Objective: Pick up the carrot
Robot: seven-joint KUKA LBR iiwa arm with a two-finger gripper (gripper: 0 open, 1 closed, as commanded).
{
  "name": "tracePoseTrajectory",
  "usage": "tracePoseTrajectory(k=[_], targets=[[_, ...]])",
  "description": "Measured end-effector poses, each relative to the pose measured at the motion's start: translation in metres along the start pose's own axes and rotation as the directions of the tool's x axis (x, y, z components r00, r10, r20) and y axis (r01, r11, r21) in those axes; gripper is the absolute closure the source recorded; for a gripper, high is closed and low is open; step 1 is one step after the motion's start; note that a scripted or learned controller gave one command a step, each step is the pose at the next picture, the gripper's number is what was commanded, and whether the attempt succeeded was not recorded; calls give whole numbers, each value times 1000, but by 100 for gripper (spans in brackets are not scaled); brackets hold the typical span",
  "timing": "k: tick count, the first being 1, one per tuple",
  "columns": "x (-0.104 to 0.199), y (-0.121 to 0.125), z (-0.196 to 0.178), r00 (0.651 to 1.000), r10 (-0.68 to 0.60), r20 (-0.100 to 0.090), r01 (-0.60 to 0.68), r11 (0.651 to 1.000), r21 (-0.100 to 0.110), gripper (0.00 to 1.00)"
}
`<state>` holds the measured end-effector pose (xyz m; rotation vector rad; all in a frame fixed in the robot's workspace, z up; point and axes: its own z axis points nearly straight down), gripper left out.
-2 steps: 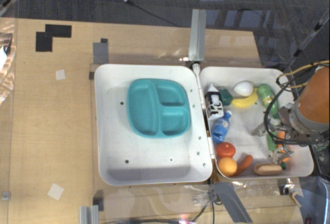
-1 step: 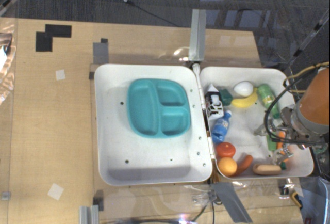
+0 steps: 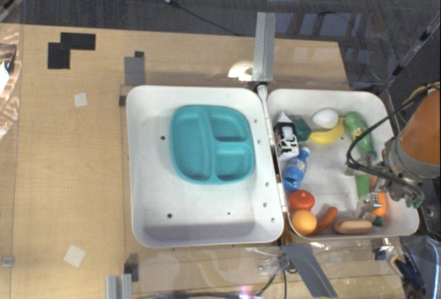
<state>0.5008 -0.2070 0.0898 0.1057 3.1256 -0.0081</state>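
The carrot (image 3: 381, 204) shows as a small orange piece with a bit of green at its lower end, near the right wall of the right bin (image 3: 344, 99). My gripper (image 3: 374, 200) hangs directly over it, reaching in from the right below the arm's orange band (image 3: 422, 136). The gripper body and cables hide most of the carrot, so contact between the two cannot be made out.
Packed around it in the right bin are a tan bun (image 3: 353, 226), a red sausage (image 3: 327, 216), an orange (image 3: 304, 222), a tomato (image 3: 301, 199), a blue bottle (image 3: 295, 170), a banana (image 3: 328, 136), an egg (image 3: 325, 117) and green vegetables (image 3: 357, 131). A teal divided plate (image 3: 211, 144) lies in the left bin (image 3: 148, 208).
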Motion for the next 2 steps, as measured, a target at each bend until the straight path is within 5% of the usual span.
tracePoseTrajectory(k=[1, 2], targets=[[-4, 1, -13, 1000, -5, 9, 5, 1000, 1, 100], [16, 90, -61, 986, -167, -3, 167, 986, -7, 100]])
